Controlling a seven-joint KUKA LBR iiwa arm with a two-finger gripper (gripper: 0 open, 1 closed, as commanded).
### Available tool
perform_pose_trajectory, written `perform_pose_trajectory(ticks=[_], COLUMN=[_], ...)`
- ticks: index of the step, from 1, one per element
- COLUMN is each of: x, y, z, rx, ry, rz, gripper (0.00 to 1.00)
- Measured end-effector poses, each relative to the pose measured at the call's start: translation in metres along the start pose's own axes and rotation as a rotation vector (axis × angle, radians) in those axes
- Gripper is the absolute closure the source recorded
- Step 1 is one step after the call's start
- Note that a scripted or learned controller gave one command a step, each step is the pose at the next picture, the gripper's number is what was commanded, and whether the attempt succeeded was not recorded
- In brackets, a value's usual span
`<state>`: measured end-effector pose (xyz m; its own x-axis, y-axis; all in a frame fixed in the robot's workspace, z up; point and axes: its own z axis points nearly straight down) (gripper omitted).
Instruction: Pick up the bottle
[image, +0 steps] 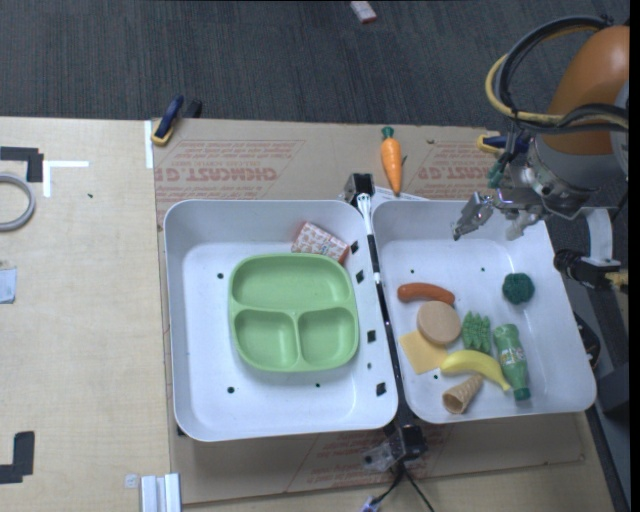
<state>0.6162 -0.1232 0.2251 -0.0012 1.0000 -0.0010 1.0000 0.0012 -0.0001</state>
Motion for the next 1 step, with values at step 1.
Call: perform_pose_trajectory(ticks=[1], x=[-0.0274], y=[-0.0751], z=[0.0923], rx=[0.000], ry=[0.000], rz=[-0.160], gripper=[0.00])
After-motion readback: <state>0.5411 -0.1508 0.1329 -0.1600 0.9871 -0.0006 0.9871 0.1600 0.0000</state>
